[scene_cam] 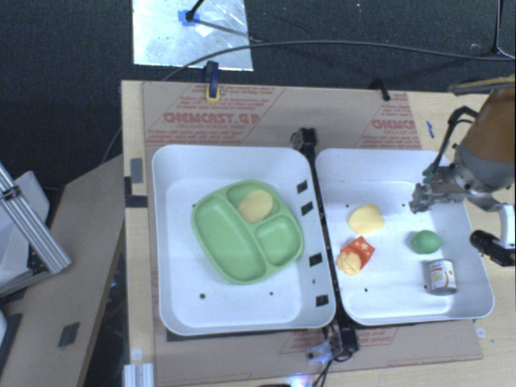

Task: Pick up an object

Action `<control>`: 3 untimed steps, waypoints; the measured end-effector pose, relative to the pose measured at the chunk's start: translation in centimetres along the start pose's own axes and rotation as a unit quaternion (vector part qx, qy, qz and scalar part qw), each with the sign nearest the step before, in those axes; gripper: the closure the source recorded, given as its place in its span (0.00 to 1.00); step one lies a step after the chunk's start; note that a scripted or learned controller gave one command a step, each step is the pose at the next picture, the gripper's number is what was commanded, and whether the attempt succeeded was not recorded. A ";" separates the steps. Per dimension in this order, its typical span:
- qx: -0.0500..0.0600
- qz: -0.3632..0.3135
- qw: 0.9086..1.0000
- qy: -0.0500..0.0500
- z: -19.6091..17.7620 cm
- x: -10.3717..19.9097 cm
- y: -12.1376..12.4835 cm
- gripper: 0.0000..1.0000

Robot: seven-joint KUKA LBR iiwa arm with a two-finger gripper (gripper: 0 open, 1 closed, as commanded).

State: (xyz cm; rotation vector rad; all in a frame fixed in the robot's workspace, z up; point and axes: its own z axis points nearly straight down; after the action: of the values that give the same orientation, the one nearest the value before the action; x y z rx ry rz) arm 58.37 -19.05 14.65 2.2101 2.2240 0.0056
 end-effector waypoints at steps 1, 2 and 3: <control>0.000 0.000 1.000 0.000 -5.5 0.0 0.2 1.00; 0.002 -0.002 1.000 0.002 -5.1 4.6 1.2 1.00; 0.003 -0.002 1.000 0.002 -4.6 9.8 2.3 1.00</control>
State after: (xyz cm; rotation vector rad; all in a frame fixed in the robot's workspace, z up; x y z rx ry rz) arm 60.53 -9.23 19.23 2.2106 2.2319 0.0032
